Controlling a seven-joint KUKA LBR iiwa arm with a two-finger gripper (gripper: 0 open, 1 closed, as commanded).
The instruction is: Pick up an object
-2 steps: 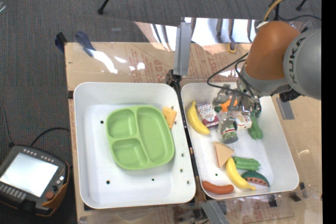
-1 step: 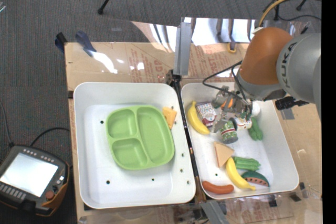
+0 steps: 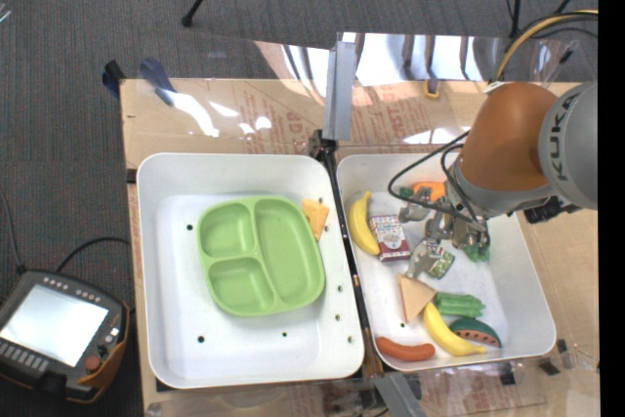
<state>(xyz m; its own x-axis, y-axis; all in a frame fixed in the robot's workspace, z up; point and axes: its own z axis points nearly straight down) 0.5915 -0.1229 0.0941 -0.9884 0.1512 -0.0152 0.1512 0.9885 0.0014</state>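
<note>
The hand point(image 3: 437, 247) is lowered into the right bin point(image 3: 532, 283); whether it is open cannot be told. At six o'clock lies a cheese wedge point(image 3: 414, 296), at nine a small carton point(image 3: 391, 236). Crowding could cause a missed grasp.

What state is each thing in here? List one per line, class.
green tray: upright, flat in the left bin.
cheese wedge: leaning at the tray's right rim.
small carton: lying flat, right bin.
end effector: low over the right bin.
handheld screen: lit.
</note>
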